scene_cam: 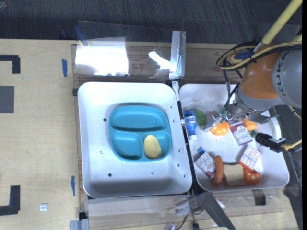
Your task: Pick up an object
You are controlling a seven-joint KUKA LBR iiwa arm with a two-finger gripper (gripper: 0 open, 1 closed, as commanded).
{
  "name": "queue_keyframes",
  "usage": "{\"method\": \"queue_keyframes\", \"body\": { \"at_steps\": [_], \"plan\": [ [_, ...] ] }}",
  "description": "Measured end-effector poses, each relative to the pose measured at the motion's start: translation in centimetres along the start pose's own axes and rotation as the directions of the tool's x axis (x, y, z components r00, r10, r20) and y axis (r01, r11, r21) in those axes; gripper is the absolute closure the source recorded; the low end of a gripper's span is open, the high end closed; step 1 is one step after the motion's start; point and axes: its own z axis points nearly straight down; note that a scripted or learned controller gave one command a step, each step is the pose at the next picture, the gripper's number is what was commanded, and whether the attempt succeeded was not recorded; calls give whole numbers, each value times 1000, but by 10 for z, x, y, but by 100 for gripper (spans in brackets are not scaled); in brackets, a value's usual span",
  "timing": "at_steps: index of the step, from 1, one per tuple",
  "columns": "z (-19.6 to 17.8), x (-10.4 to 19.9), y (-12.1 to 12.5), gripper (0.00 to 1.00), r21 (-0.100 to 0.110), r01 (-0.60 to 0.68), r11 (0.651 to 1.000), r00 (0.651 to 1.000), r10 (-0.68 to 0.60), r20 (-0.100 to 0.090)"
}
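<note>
- Blue tray (139, 118) sat in the left bin (91, 143), and we saw a yellow egg-like piece (152, 146) in its lower right pocket.
- We found the gripper (229, 114) low in the right bin (278, 176), just beside an orange toy (219, 129); whether its jaws were clenched, we could not tell.
- Cartons (241, 133) and a sausage (218, 169) lay near.

Single arm (283, 75) entering from the right edge of the camera view, its grey upper link and orange band above the wrist angled down and leftward. The gripper (229, 113) hangs low beneath the wrist, cables looping over the arm.
</note>
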Motion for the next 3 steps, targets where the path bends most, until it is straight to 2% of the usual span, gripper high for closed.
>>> {"method": "queue_keyframes", "body": {
  "at_steps": [1,2,3],
  "plan": [
    [0,-2,-19,0,-1,32,999,999,-32,-1],
    [-12,-3,-17,100,-6,30,1000,1000,-30,1],
    [-100,43,50,100,-2,-147,989,989,147,-2]
  ]
}}
